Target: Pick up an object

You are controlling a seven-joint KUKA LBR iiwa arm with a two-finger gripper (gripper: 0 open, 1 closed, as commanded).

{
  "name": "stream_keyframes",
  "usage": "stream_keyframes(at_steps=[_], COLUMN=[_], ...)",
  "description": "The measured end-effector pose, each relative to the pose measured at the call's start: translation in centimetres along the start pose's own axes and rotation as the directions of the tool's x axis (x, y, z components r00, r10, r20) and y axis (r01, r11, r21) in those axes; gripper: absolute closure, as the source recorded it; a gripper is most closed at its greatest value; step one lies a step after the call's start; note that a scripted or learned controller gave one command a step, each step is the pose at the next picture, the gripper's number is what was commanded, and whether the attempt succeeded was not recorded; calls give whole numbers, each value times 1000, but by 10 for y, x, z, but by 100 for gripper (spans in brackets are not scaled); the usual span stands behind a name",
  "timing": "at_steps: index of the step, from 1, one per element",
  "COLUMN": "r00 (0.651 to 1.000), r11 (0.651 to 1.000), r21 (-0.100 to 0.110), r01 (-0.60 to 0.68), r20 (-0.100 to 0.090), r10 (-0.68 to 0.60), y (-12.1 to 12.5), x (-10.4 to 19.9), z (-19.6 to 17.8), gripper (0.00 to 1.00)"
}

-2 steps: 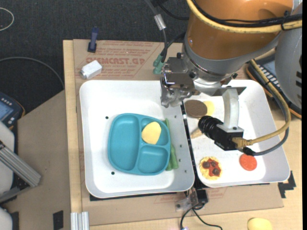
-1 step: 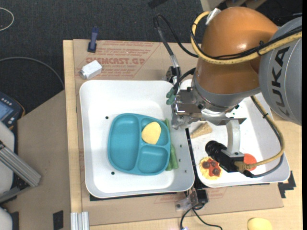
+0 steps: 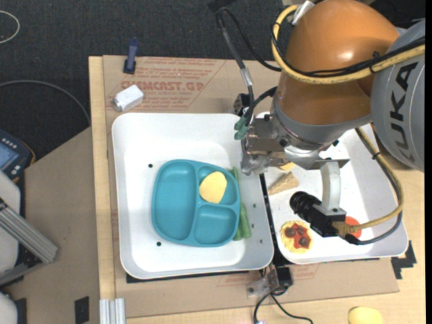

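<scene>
Yellow rounded thing [image 3: 364, 314] sits right at the near edge, off to the right, outside both bins. Next back, the right bin [image 3: 386, 243] has a lil toy pizza [image 3: 297, 235], yellow w/ red bits, close to its front-left corner. Just behind it there's a black cylinder part [image 3: 308, 206] w/ an orange-red end hanging off the arm's hardware. Left bin [image 3: 125, 181] holds a teal divided plate [image 3: 182, 204], pretty much centred. A yellow lemon-ish piece [image 3: 213, 187] lies in the plate's far-right compartment, and a green pod [image 3: 242, 220] runs along the plate's right edge, btwn plate and bin wall. A bit further back in the right bin, a tan wedge [image 3: 284, 180] lies near the left wall, right under the wrist. The arm [image 3: 331, 79], grey w/ the big orange band, hangs over the far-left part of the right bin and blocks most of it. Can't tell whether the jaws are open or closed tbh, the wrist body hides them. Beyond the bins, on the cardboard-topped bench [image 3: 182, 90], a small white block [image 3: 128, 98] and then a blue clip [image 3: 131, 56] at the far edge.
</scene>
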State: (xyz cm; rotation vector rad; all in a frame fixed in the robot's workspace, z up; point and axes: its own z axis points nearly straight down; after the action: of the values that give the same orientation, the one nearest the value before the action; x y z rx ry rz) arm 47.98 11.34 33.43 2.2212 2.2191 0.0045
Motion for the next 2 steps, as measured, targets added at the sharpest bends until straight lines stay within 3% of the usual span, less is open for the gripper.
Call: stream_keyframes(at_steps=[2], r00=[1000], r11=[1000], r21=[-3], r01=[0], r20=[-1], r10=[0], y=[1], x=[1], z=[-20], gripper=[100])
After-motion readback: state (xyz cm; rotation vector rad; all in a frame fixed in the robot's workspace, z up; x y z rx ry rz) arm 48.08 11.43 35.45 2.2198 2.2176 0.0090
